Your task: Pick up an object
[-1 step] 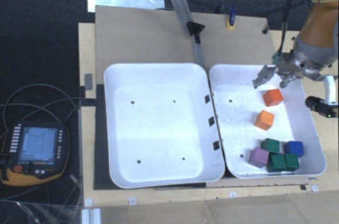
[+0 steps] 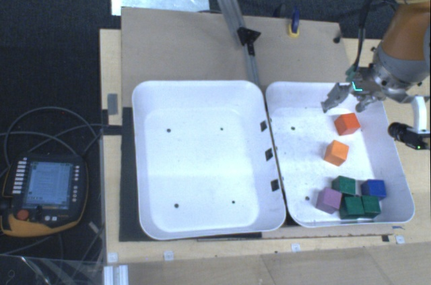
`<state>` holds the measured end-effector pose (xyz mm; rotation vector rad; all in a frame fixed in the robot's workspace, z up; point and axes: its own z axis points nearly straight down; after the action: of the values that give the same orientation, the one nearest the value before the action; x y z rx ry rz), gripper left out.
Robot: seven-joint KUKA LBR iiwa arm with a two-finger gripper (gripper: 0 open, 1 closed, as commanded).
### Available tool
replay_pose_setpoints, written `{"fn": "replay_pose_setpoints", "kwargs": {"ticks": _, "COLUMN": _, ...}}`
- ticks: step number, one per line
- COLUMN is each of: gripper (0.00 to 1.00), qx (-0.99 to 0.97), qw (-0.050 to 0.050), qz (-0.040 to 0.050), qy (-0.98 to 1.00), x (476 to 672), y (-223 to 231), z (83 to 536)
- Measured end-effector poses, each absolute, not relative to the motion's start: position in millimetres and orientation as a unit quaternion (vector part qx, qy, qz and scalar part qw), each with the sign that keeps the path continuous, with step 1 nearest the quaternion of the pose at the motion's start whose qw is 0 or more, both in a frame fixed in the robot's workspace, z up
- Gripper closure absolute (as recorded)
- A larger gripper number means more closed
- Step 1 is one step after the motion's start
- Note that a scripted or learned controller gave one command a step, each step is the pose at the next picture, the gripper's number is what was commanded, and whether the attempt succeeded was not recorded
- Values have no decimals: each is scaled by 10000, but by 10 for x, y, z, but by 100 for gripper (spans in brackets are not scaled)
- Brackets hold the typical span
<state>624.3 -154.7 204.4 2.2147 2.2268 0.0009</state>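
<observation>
Orange block (image 2: pixel 347 123) at right-center, just below spread-fingered gripper (image 2: pixel 350 100), nothing pinched; second orange block (image 2: pixel 337 152) below; green, blue, purple blocks (image 2: pixel 351 196) clustered lower right.

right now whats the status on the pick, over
Tool open, above right bin, holding nothing. Nearest orange block just below it, untouched. Second orange block lies apart; nothing blocking.

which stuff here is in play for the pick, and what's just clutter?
In play:
- two-finger gripper
- two orange cubes
- purple cube
- green blocks
- blue cube
- right white bin holding them

Clutter:
- left white bin
- teach pendant with screen
- blue clamp
</observation>
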Motion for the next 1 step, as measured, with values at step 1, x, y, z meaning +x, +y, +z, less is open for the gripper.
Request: {"fn": "replay_pose_setpoints", "kwargs": {"ticks": 1, "gripper": 0, "qx": 7051, "qw": -4, "qz": -8, "qy": 7091, "x": 6337, "y": -1539, "z": 1573}}
